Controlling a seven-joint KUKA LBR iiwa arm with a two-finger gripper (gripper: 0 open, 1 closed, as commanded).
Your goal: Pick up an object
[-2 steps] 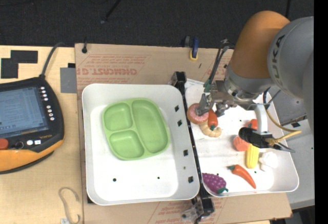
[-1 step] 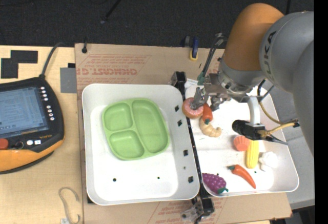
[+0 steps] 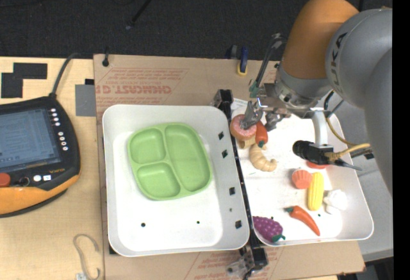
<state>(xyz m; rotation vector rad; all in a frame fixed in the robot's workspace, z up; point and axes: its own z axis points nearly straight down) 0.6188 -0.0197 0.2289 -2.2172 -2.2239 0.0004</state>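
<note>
In the camera view, the grey arm with the orange band comes in from the right, and its gripper [image 3: 261, 121] hangs low over the far left corner of the right shallow white bin [image 3: 354, 224]. I cannot tell whether the gripper is apart or together, because its tip is small and partly mixed with the things under it.

Just below the tip there is a small red-orange toy piece, shaped like a short carrot [image 3: 261, 135]. It stands nearly upright, and I cannot tell if it is gripped or only lies there. On its left side it touches a round pink toy doughnut [image 3: 241, 129], which sits against the left wall of the bin. A beige toy croissant [image 3: 262, 158] lies just in front of both.

More to the front of the same bin lie an orange-pink round toy [image 3: 300, 177], a yellow toy corn cob [image 3: 315, 190], a small white toy [image 3: 334, 199], a long orange toy carrot with a green end [image 3: 303, 218] and a purple toy bunch of grapes [image 3: 269, 227].

The left shallow white bin [image 3: 122, 214] holds a light green plastic plate with three compartments [image 3: 170, 160], well apart from the gripper.
</note>
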